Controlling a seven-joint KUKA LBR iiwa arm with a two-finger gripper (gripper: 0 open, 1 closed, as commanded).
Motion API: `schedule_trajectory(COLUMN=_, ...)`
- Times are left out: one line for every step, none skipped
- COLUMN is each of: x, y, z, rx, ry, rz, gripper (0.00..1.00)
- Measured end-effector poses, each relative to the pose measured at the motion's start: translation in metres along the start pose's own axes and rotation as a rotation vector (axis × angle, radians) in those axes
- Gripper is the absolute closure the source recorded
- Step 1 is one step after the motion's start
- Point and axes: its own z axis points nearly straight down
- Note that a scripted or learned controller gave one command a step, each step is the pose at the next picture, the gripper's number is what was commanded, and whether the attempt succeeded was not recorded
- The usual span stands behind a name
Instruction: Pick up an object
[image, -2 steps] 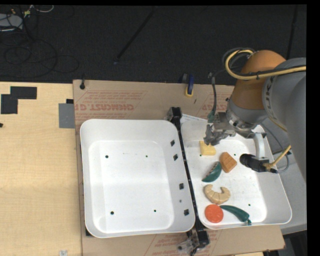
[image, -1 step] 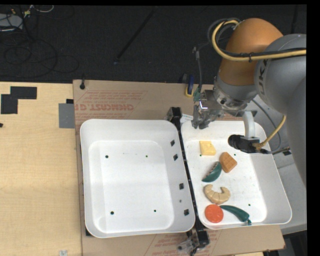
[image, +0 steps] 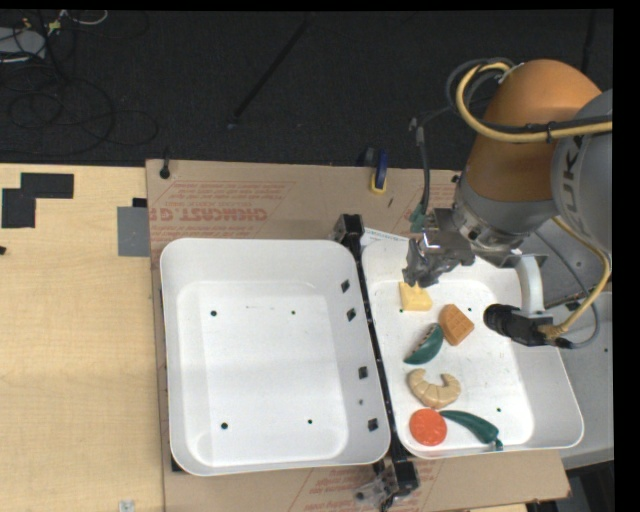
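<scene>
The end effector (image: 420, 277) hangs low over the upper left part of the right bin (image: 545, 425), its dark tip right above a small yellow block (image: 415, 296), seemingly touching or nearly touching the block's top. How far it is open I cannot tell, since the tip reads as one dark mass from this angle, and nothing can be seen gripped in it; the block appears to rest on the bin floor. By my reading this is the approach or closing step of a pick, with the yellow block the likely target. The next move calls for the tip to straddle the block squarely and close on it before any lift, and the block's nearness to the bin's left wall leaves little room on that side. Other candidates lie lower in the same bin: an orange-brown wedge (image: 456, 324) just right of and below the block, a teal curved piece (image: 427, 346), a tan croissant-shaped piece (image: 434, 386), a red disc (image: 429, 427) and a green strip (image: 472, 424). The left bin (image: 185, 265) sits alongside on the table (image: 70, 330).
</scene>
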Motion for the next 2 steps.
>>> schedule_trajectory(x=0.063, y=0.035, z=-0.090, rx=-0.011, ry=0.000, rz=-0.008, gripper=1.00)
schedule_trajectory(x=0.063, y=-0.038, z=-0.012, rx=0.012, ry=-0.001, rz=0.000, gripper=1.00)
